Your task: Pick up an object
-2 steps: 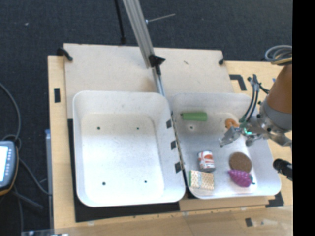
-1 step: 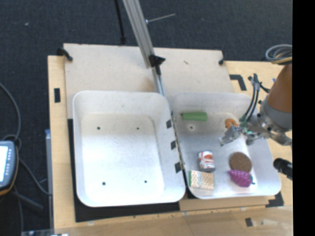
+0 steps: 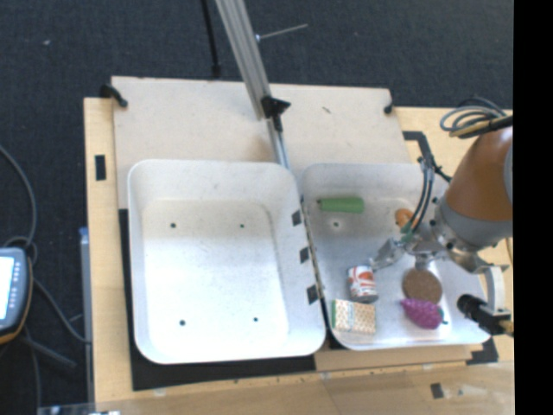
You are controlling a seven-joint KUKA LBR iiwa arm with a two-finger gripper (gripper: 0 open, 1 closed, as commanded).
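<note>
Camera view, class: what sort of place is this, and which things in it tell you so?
Most likely a robotics lab bench set up for grasping trials. Two shallow white bins sit side by side on a wooden bench, a grey and orange robot arm reaches over the right one, and small mixed objects like a green block lie inside.

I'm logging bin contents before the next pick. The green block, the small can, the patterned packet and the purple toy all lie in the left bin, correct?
Not quite: the bin is wrong. The camera view shows the green block, the small can, the patterned packet and the purple toy all lying in the right bin, not the left bin.
</note>
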